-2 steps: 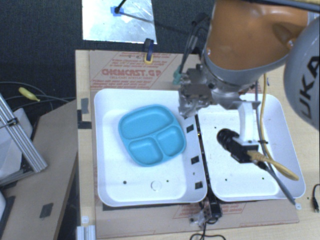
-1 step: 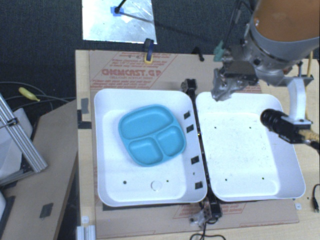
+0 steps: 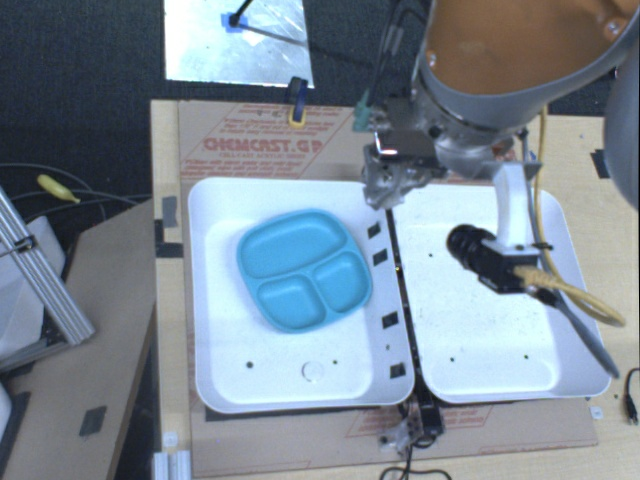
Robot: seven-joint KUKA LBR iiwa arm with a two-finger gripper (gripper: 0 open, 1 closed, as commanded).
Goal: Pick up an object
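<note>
A light blue plate [image 3: 303, 268] with three compartments lies flat in the left white bin [image 3: 215, 368], near its middle. My gripper [image 3: 385, 190] hangs over the far end of the divider between the two bins, to the upper right of the plate and apart from it. I see nothing held at its tip. The wide grey and orange arm [image 3: 510, 38] covers the far part of the right bin [image 3: 500, 368].
Black clips [image 3: 389, 320] run along the rim between the bins. A cardboard sheet [image 3: 260, 138] lies under both bins. A small faint round mark [image 3: 315, 371] sits on the left bin's floor near its front edge. An aluminium frame [image 3: 40, 278] stands at the far left.
</note>
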